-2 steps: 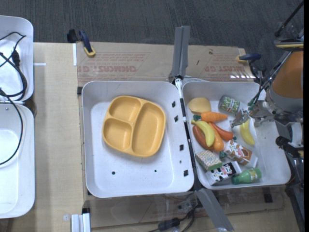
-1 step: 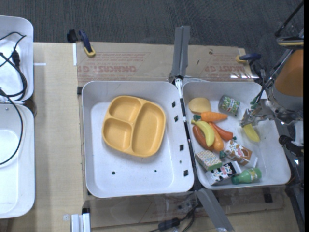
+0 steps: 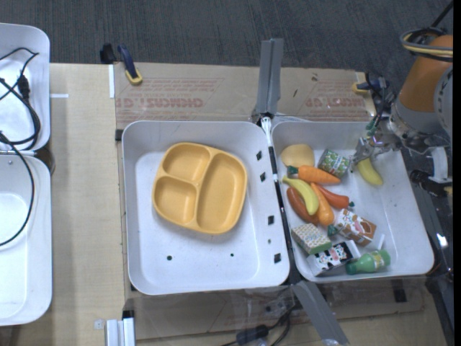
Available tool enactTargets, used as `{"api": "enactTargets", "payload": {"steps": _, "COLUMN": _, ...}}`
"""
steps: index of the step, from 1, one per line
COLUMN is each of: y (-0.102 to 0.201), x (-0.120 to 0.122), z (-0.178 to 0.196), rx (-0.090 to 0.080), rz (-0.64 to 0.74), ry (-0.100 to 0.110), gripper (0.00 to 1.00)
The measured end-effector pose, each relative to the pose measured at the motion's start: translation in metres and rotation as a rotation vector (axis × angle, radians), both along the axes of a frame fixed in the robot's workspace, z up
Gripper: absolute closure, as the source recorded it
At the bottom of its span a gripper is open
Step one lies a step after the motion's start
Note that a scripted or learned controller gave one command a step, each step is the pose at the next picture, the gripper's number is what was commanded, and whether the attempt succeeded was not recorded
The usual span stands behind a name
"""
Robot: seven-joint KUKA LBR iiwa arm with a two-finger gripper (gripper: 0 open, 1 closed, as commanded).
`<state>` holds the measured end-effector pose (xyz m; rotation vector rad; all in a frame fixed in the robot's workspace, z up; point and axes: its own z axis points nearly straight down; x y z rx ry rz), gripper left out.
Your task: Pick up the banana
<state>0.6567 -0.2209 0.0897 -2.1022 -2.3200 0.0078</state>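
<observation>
Two bananas lie in the right bin [image 3: 414,215]. A larger banana [image 3: 303,195] with a green tip rests at the bin's left side, among the carrots. A smaller yellow banana [image 3: 370,171] lies near the back right. My gripper [image 3: 367,150] hangs at the bin's back right, directly over the upper end of the smaller banana and very close to it. I cannot see whether it touches that banana. The arm's orange band [image 3: 425,78] rises behind it.
The right bin also holds a carrot [image 3: 318,174], a green packet [image 3: 333,162], a pale yellow piece [image 3: 297,155], a juice box [image 3: 355,227], small cartons [image 3: 311,238] and a green bottle [image 3: 367,262]. A yellow divided plate [image 3: 199,187] lies in the left bin [image 3: 144,251].
</observation>
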Motion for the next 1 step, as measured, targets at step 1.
{"api": "enactTargets", "payload": {"steps": 1, "y": -0.0013, "x": 0.0030, "z": 0.1134, "rx": -0.006, "rz": -0.021, "ry": -0.014, "gripper": 1.00}}
